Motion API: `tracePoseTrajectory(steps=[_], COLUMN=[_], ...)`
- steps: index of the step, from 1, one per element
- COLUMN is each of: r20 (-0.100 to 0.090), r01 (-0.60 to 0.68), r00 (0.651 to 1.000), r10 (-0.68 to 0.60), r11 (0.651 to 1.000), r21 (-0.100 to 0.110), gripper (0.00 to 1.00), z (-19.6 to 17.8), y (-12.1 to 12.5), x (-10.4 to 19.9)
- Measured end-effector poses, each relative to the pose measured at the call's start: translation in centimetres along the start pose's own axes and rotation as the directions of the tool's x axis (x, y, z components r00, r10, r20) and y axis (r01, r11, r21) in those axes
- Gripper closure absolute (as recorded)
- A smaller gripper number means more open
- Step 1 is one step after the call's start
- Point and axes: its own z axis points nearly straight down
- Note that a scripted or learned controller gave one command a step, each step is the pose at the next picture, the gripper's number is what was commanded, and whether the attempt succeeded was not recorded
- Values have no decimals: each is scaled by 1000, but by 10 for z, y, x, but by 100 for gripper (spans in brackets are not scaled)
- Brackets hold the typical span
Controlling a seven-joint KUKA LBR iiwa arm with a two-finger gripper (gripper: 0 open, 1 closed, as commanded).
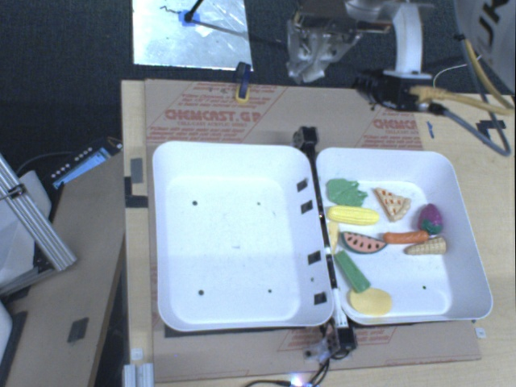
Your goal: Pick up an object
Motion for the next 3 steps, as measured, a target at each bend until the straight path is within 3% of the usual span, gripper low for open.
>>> tracePoseTrajectory(steps=[1, 2, 3], r20=[3, 1, 0], r01=[-7, -3, -1], r00=[1000, 1000, 1000], r10=[7, 3, 1], r11=[1000, 1000, 1000], r21=[-5, 2, 0], gripper=[100, 100, 100], z=[1, 1, 0], y=[69, 7, -98], x=[1, 3, 1])
